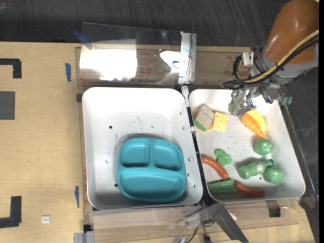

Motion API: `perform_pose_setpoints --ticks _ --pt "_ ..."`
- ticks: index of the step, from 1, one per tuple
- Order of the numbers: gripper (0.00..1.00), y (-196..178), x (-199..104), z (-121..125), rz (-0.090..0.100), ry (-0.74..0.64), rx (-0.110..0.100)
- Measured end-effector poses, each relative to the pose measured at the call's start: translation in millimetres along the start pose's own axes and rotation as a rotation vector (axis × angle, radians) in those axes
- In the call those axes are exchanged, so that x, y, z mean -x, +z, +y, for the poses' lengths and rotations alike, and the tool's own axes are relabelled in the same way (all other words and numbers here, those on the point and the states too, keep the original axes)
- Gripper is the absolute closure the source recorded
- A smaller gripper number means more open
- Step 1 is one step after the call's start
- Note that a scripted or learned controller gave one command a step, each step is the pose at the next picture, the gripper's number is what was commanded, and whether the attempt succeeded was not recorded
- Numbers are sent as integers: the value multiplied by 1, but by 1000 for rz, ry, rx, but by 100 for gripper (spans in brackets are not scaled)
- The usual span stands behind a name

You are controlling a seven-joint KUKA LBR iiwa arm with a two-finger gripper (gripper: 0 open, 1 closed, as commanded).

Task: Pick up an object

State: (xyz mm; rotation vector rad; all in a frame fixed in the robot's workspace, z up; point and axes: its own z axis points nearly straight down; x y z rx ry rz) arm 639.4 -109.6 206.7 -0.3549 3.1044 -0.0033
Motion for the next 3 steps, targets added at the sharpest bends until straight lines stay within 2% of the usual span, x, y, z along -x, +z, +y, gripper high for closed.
perform_pose_setpoints --ticks 1,2,3 --pt "100 -44 45 59 4 137 3" --pt "100 24 51 112 16 67 7" --pt "100 -13 44 58 5 218 1"
